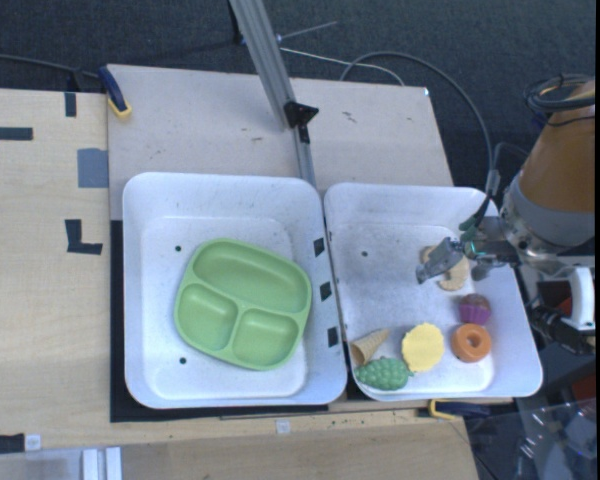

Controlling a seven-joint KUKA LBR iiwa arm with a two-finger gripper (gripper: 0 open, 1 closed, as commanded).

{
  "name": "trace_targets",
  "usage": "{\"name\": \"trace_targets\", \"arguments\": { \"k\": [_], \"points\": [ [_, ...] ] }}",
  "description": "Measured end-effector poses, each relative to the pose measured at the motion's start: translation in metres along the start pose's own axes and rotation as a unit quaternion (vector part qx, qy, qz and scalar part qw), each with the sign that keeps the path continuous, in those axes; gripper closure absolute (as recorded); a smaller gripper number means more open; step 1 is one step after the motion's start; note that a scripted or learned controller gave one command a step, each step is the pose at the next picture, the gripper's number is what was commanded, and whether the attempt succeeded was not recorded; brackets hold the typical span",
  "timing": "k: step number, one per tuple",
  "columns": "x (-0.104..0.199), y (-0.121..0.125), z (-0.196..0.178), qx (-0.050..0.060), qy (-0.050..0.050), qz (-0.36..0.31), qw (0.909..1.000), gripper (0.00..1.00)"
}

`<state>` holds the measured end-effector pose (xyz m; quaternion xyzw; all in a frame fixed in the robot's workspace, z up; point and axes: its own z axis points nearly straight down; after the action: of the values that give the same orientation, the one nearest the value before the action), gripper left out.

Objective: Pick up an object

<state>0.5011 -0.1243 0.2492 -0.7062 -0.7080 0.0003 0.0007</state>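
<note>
Dark carpet is showing beyond a pale wooden worktop that is carrying two shallow white bins side by side. Lying in the left bin is a green divided plate with three compartments, flat and slightly turned. Reaching in from the right over the right bin is the grey arm with its orange band, its claw hanging above the bin's middle right; how far the fingers are parted cannot be told at this angle, and a small tan object is sitting just beside or under the tips, though whether it is being gripped cannot be told either. Resting along the near edge of the same bin are a tan cone-shaped toy, a green bumpy toy just below it, a round yellow piece, an orange ring-shaped piece and, just above that, a small purple piece. A grey metal post is slanting across the far side of the worktop, and a thin cable is curving toward the arm.
</note>
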Motion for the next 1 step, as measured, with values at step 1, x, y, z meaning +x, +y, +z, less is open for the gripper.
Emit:
{"name": "trace_targets", "arguments": {
  "k": [1],
  "points": [
    [0.0,0.0,0.0,0.0,0.0,0.0,1.0,0.0]
  ]
}}
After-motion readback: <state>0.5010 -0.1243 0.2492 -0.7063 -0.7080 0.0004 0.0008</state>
